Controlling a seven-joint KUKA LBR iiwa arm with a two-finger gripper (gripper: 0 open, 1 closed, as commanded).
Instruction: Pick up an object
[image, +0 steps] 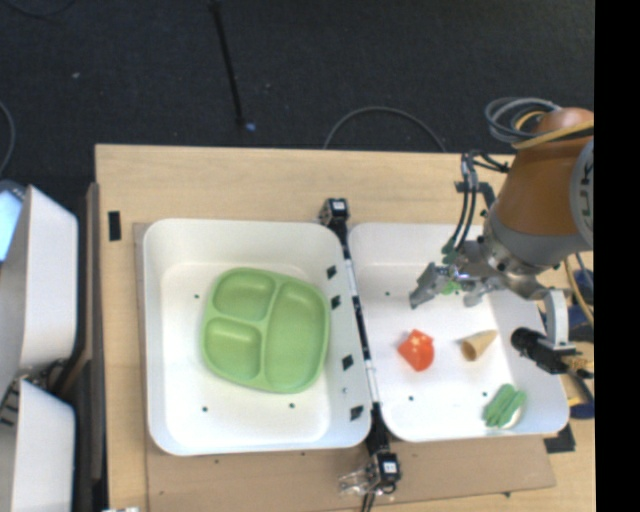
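Three small objects lie in the right bin (400, 245): a red piece (417, 350) near its middle, a tan wedge (479, 344) to the right of it, and a green pod (503, 405) in the front right corner. My gripper (445, 294) hangs over the back half of this bin, up and a little right of the red piece. Its fingers are spread open with nothing between them. The grey and orange arm (545, 195) reaches in from the right.
The left bin (170, 260) holds a green divided plate (266, 328). A ridge with black clips (352, 310) separates the two bins. Cables and a black fixture (545, 350) crowd the right bin's right rim.
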